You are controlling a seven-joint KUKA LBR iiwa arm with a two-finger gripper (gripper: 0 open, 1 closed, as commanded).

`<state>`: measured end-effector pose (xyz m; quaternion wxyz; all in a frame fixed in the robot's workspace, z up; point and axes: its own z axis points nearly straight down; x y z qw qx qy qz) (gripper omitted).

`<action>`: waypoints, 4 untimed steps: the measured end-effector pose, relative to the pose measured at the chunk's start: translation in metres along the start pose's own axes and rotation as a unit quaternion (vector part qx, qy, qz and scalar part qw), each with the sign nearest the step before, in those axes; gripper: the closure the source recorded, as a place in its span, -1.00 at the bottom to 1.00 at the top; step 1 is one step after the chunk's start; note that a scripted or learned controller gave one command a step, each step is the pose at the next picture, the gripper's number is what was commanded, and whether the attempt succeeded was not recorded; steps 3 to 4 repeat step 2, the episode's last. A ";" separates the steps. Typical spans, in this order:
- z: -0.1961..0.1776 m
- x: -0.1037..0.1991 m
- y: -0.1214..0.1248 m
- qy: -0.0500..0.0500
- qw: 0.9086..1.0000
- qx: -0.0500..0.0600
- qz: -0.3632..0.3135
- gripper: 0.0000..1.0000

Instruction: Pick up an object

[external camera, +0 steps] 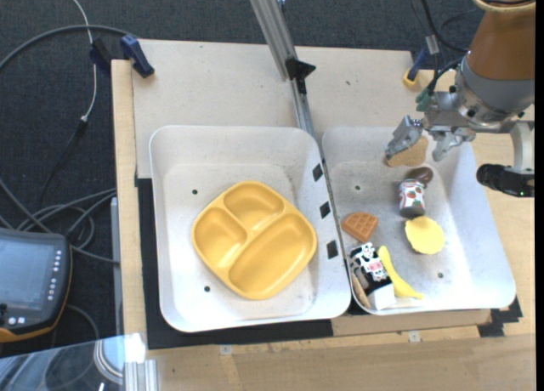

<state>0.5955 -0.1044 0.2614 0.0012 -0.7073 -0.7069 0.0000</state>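
Note:
My gripper (426,139) hangs over the far part of the right bin (484,236), its two fingers spread apart and open. A tan bread-like piece (408,156) lies just under the left finger (406,135), touching or nearly touching it, not between the fingers. Closer to the camera in the same bin are a small red and white can (412,198) with a dark brown item (422,177) behind it, a waffle (359,226), a yellow disc (424,235), a banana (398,277) and a black and white box (367,263).
A yellow divided plate (255,239) sits in the left bin (170,168). A metal bar (276,24) slants down to the divider between the bins. Blue clamps (136,53) hold the bench's back corners. Cables and a pendant (30,274) lie off to the left.

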 end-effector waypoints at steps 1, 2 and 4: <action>-0.112 -0.080 0.034 -0.004 1.000 -0.007 0.002 -1.00; -0.126 -0.102 0.026 -0.002 1.000 -0.004 0.001 -1.00; -0.126 -0.102 0.026 -0.002 1.000 -0.004 0.001 -1.00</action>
